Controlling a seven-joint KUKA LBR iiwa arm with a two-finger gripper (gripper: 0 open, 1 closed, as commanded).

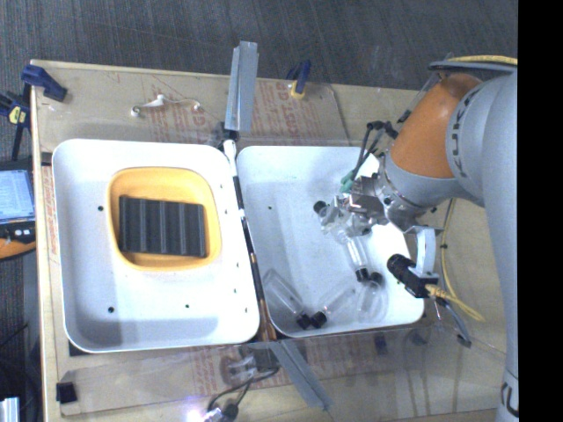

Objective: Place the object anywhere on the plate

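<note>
The clear plastic object [339,301] lies near the front wall of the right bin [281,183], well apart from the yellow plate [163,183]. Judged light, stiff and slippery; best gripped across its narrow body. Gripper [352,222] hangs above the bin; finger state cannot be told.

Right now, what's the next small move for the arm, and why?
Probably lower the gripper onto the clear objects in the right bin and try a grasp. It hangs over that bin, while the yellow plate sits in the left bin, so nothing looks ready to carry across.
</note>
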